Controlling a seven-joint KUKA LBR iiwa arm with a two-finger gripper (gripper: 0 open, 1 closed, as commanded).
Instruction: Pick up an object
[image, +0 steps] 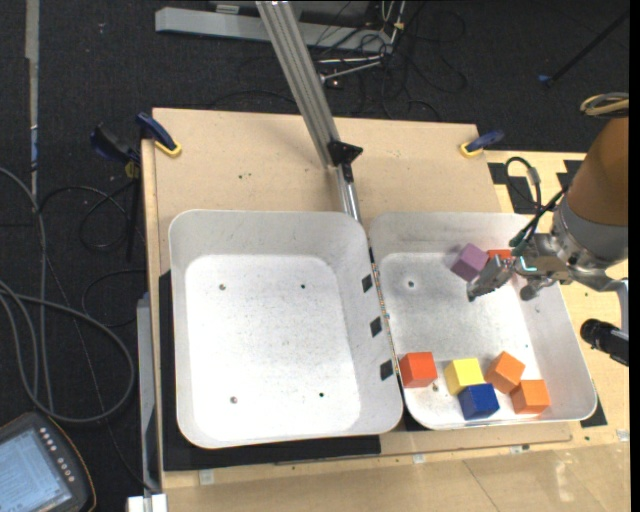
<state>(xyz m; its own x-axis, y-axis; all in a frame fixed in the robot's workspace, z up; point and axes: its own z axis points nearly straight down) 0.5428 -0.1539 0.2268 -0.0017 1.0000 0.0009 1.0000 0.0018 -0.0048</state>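
Camera view: tabletop (420, 150) carries two white bins side by side. Left bin (265, 320) shows bare speckled floor. Right bin (560, 330) has the objects. Cluster along its near edge: orange cube (418, 368), yellow cube (463, 375), blue cube (479, 400), two more orange blocks (507, 369) and (530, 396), all touching or just beside each other. Purple cube (468, 262) sits alone toward the far side of the right bin, tilted, just beside the end effector (497, 276). Arm comes in from the right, grey with orange band. End effector state: cannot tell, parts too small and dark to read; cube looks beside it, not clearly between anything.

Likely target is the purple cube, since it is nearest and isolated. To do it well: centre over the cube, square to its faces, descend fully before closing, lift straight. Risk: tilted cube gets nudged sideways instead of gripped.
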